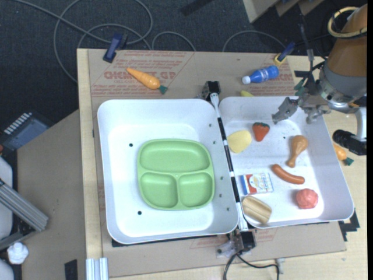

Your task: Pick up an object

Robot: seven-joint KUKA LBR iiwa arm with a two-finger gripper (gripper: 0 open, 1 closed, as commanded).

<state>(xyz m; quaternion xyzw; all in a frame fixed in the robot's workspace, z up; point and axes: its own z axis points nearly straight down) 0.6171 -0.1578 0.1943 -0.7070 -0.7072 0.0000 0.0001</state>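
The gripper, fingers spread wide and holding nothing, hovers over the right bin's far edge, with bare floor between it and the chicken drumstick.

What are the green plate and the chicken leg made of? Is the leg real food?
The green plate looks like smooth, matte moulded plastic: one even colour, three rounded sections. The chicken leg seems a plastic toy, uniformly tan and slightly shiny, though that's a guess.

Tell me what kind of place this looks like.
Probably a robotics lab test bench: toy food such as a chicken leg in a white bin, cables on dark carpet, a gripper overhead.
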